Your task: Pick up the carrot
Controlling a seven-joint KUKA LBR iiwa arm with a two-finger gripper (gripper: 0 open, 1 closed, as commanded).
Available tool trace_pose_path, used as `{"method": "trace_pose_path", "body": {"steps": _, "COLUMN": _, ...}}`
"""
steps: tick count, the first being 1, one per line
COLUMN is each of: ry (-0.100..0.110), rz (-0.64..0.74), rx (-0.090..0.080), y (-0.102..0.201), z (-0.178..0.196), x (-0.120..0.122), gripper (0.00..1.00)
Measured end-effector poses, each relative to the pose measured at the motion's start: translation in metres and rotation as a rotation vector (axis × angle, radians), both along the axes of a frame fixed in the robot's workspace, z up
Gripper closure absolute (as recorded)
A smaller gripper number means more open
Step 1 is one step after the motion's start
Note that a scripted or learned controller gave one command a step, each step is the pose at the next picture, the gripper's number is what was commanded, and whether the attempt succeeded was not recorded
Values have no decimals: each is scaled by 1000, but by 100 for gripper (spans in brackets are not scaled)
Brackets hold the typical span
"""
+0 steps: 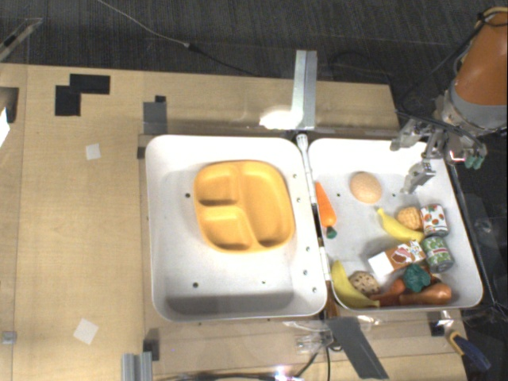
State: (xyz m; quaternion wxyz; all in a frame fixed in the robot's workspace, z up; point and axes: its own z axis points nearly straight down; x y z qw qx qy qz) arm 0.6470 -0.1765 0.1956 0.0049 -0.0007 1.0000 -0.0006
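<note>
A pale wooden bench (71, 236) fills most of the frame, with black angular markings at its upper left and two small pale squares of tape on its left side; beyond its far edge, across the top of the frame, lies dark ribbed flooring crossed by a thin cable; two shallow white bins sit side by side at centre, parted by a metal divider post (305, 86) that rises toward the top.

The left bin (171, 292) holds a yellow compartment tray (240, 205), lying flat with three sections.

The right bin (349, 153) holds the clutter; the carrot (324, 206) lies against its left wall, just beside the divider, orange with a dark green tip pointing toward the bottom of the frame, well apart from the gripper; a tan egg-shaped ball (366, 186) sits near it to the right; further right lie a banana (396, 227), a small can (435, 219) and a green-labelled can (438, 254); a second banana (348, 288), a cookie (363, 281), a small box (401, 256) and other toy food crowd the bin's lower right.

The gripper (432, 145) hangs at the upper right corner of the right bin, below the arm's orange band (482, 74); whether its fingers stand wide or narrow cannot be told; nothing is seen between them.
</note>
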Motion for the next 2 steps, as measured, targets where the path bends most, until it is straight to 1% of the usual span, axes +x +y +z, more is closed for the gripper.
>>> {"method": "trace_pose_path", "body": {"steps": 1, "ry": 15, "rz": -335, "rx": 5, "y": 71, "z": -103, "x": 12, "gripper": 0}}
{"method": "trace_pose_path", "body": {"steps": 2, "ry": -9, "rz": -500, "rx": -1, "y": 83, "z": -105, "x": -30, "gripper": 0}}
